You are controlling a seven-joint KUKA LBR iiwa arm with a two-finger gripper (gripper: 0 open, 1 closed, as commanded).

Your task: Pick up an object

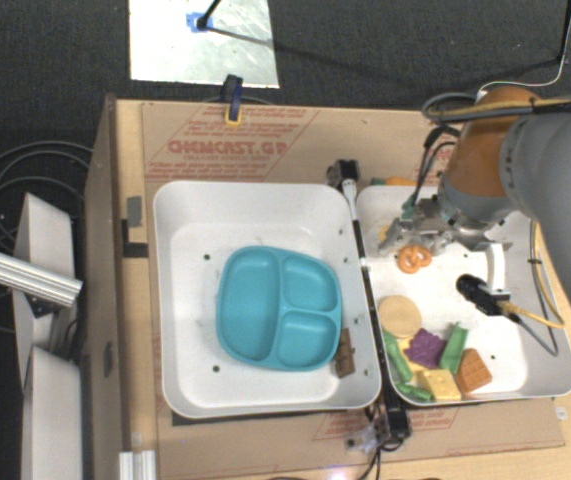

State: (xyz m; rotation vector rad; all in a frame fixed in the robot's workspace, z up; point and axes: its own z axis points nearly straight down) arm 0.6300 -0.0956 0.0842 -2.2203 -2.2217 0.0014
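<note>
My gripper point(417, 236) hangs over the back part of the right bin point(545, 368), reaching in from the right. Just below its tip lies an orange pretzel-shaped toy point(414, 259); I cannot see whether the two touch. Further forward in the same bin are a round tan cookie point(400, 315), a purple bunch of grapes point(426, 348), a green piece point(454, 345), an orange waffle point(473, 370), a yellow block point(439, 384) and a long green vegetable point(398, 358).
The left bin point(180, 268) holds a blue divided plate point(278, 308). A small brown piece point(345, 353) lies by that bin's right wall. The ridge between the bins point(362, 278) runs close to the left of the gripper.
</note>
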